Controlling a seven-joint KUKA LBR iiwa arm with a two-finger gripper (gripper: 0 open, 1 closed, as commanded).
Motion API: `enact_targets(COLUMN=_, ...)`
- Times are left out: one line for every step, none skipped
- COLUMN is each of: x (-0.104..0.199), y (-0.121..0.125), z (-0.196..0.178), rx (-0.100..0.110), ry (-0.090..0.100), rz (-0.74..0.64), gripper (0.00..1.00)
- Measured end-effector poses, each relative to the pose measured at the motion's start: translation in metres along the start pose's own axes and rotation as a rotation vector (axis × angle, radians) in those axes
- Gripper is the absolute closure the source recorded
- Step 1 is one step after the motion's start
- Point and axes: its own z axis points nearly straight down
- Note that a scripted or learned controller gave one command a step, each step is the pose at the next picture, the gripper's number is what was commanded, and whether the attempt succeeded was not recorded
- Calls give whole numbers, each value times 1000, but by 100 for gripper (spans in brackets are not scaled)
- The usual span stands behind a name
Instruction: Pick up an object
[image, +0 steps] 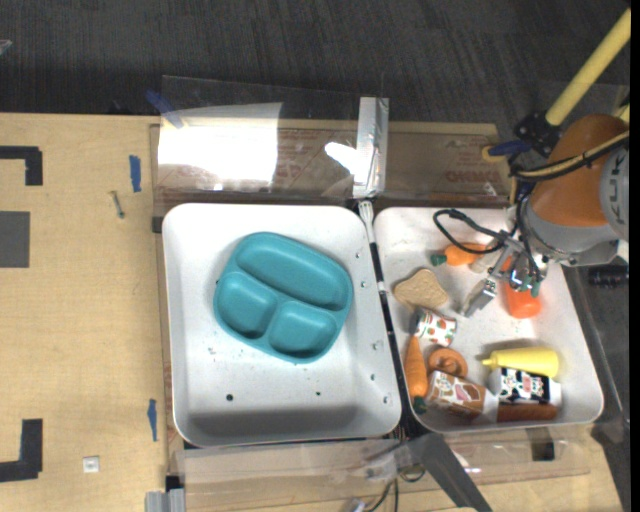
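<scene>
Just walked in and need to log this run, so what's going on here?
The grey arm reaches in from the right, its claw low over the right bin, between a slice of toast and an orange toy. Nothing is visibly held. A carrot and yellow bottle also lie there. The left bin holds a teal divided tray.

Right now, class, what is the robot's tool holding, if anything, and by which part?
It cannot be told. The tool hangs low over the right bin, beside a small orange-red object, but the view is too blurred to show anything between its fingers.
</scene>
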Motion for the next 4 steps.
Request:
enact_targets(x=69, y=-24, z=-2, rx=-1, ry=0, rz=-125, gripper=0)
enact_targets(x=116, y=-57, z=-3, rx=-1, ry=-14, rz=-152, gripper=0)
enact_targets(x=45, y=-59, z=-22, rx=-4, ry=6, rz=-2, gripper=0)
enact_targets(x=13, y=-45, z=0, rx=-3, ry=1, rz=-5, gripper=0)
